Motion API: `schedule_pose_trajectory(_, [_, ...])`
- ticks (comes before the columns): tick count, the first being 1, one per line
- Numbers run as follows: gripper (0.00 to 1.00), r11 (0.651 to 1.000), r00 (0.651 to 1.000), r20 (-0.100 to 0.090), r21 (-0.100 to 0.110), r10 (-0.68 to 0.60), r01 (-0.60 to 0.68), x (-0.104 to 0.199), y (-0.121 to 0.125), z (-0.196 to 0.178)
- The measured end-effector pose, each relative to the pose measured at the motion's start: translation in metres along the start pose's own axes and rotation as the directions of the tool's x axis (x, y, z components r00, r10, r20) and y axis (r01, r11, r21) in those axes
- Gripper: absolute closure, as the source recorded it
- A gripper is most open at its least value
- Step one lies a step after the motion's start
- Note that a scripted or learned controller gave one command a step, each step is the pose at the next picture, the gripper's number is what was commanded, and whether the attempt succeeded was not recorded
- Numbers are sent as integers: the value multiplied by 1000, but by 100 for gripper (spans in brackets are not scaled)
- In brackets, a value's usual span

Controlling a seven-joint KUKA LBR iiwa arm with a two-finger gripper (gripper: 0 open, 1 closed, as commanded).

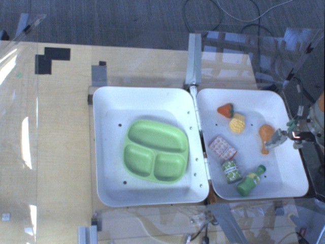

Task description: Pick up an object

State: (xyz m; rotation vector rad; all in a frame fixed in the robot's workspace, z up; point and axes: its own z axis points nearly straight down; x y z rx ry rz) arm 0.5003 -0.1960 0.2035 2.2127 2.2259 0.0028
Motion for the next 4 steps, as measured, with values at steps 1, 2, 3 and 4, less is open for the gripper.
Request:
schedule_pose_trajectory(1, [0, 995, 995, 0, -1, -99, 99, -8, 87, 86])
schedule_pose_trajectory(2, [0, 999, 999, -1, -6, -47, 47, -8, 69, 115])
schedule_pose_trajectory(3, [100, 999, 999, 1, -14, -49, 49, -7, 72, 103])
schedule_pose_trajectory(4, [100, 1000, 1000, 1, -5, -17, 17, 55, 101, 3])
